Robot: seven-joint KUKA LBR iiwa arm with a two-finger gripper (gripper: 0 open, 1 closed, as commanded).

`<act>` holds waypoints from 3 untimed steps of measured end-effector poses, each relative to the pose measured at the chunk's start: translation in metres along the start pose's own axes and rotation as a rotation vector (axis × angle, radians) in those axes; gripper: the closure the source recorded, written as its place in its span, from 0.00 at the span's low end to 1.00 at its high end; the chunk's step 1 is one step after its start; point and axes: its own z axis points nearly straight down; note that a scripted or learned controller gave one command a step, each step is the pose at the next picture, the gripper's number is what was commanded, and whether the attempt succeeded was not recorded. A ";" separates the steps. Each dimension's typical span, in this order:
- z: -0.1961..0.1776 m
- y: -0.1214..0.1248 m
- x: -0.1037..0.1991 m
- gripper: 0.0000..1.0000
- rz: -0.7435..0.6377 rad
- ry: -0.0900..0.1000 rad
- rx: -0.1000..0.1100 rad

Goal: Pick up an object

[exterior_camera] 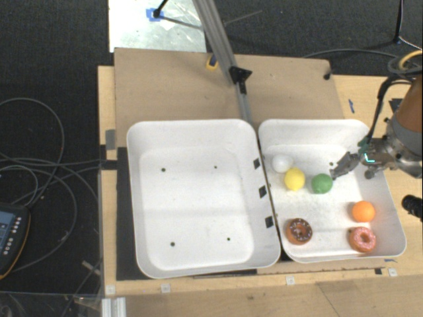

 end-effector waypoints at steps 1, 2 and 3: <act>-0.002 0.001 0.000 0.00 0.001 -0.001 -0.004; 0.040 0.001 0.002 0.00 0.003 -0.001 0.000; 0.102 0.002 0.000 0.00 0.005 0.000 0.002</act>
